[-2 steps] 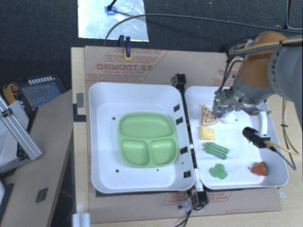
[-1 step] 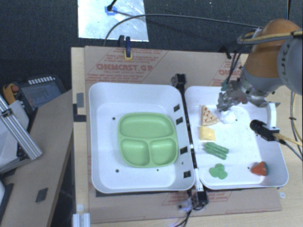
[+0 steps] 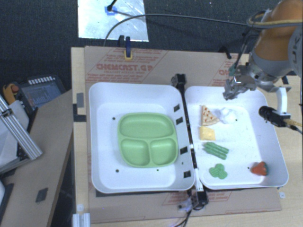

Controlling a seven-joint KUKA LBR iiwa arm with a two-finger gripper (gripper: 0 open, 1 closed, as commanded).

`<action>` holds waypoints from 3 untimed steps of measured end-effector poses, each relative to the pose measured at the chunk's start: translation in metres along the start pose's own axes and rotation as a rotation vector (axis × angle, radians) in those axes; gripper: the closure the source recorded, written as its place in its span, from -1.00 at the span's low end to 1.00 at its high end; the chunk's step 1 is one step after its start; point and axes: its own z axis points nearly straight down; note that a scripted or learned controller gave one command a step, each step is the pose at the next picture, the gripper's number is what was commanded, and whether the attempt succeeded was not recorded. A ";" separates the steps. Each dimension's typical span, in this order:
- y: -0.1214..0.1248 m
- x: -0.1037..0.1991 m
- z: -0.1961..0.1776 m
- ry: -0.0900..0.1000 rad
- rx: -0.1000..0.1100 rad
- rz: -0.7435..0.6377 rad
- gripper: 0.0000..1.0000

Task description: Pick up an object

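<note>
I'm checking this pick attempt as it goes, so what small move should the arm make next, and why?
Probably a short move down and toward the view's left. The gripper sits over the far edge of the right bin, with nothing seen between its fingers. The closest items are the white crumpled piece and the pizza slice, just below and left of it in the view.

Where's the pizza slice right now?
The pizza slice lies in the right bin, upper left area, just above the cheese block.
</note>
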 end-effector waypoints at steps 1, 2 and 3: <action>0.001 0.000 -0.028 0.001 0.003 0.000 1.00; -0.017 0.050 -0.015 0.003 0.008 -0.004 1.00; -0.025 0.099 -0.016 0.003 0.007 -0.005 1.00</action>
